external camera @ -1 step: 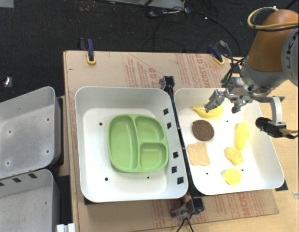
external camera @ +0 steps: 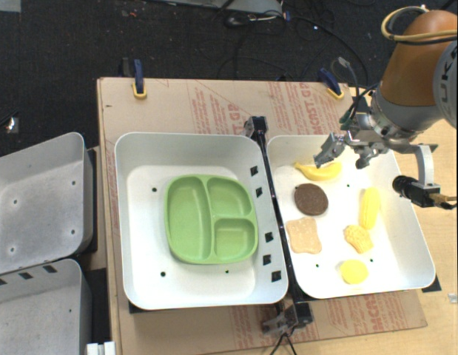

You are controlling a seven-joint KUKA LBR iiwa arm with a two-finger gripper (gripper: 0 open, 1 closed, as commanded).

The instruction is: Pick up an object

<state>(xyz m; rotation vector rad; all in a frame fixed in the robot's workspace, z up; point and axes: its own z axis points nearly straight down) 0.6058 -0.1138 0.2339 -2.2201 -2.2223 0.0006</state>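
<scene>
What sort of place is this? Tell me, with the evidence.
Probably a robotics lab test bench: a grey KUKA arm with an orange band reaches over two shallow white plastic bins, plastic toy food lies in one, and loose cables trail across the dark floor.

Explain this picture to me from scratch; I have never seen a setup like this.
One camera looks down at a slant on a bench with two shallow white bins. The grey and orange machine at the right is a robot arm; its end effector hangs over the right bin, just above a toy banana. Nothing shows between its fingers. That bin also holds a brown cookie, a piece of toast, a corn cob and two more yellow toy foods. The left bin holds a green divided plate.
</scene>
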